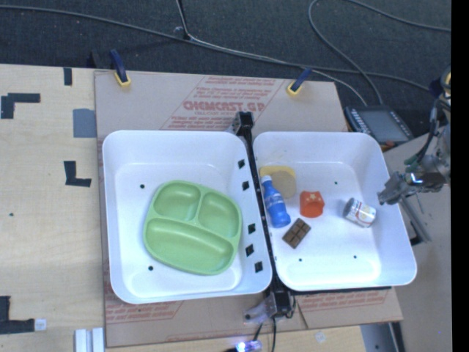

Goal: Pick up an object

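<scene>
From above, two shallow white bins of smooth, glossy plastic are sitting side by side on a cardboard sheet. The left bin point(117, 196) is holding a matte green divided plate point(193, 226), rounded, with three compartments. The right bin point(381, 262) is holding a cluster near its left wall: a blue bottle point(276, 203) lying down, a flat yellow disc point(283, 177) just behind it, a small red block point(312, 203), and a brown ridged square like chocolate point(297, 233). A shiny silver can point(360, 212) is lying on its side nearer the right wall. The gripper point(401, 184) is hovering at that bin's right rim, grasping nothing that I can see; its parts are too blurred to make out more.
</scene>
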Tool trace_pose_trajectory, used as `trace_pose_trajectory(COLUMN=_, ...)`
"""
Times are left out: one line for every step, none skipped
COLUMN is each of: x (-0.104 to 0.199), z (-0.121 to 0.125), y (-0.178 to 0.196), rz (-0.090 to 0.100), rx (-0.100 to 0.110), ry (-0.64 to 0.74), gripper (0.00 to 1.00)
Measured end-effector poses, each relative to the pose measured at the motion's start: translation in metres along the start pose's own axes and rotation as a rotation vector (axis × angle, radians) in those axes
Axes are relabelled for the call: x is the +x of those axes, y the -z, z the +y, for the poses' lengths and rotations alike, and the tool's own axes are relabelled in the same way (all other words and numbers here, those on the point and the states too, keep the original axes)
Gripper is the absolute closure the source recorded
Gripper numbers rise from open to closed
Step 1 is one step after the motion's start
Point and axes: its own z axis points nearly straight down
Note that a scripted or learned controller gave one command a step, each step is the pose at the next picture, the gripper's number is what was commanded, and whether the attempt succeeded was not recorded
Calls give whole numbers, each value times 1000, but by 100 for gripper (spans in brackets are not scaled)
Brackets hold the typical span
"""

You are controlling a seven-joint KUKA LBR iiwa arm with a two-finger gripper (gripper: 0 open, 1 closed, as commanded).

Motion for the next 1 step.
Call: trace_pose_trajectory(x=58, z=21, y=-5, rz=2, rx=3, ry=5, gripper=100)
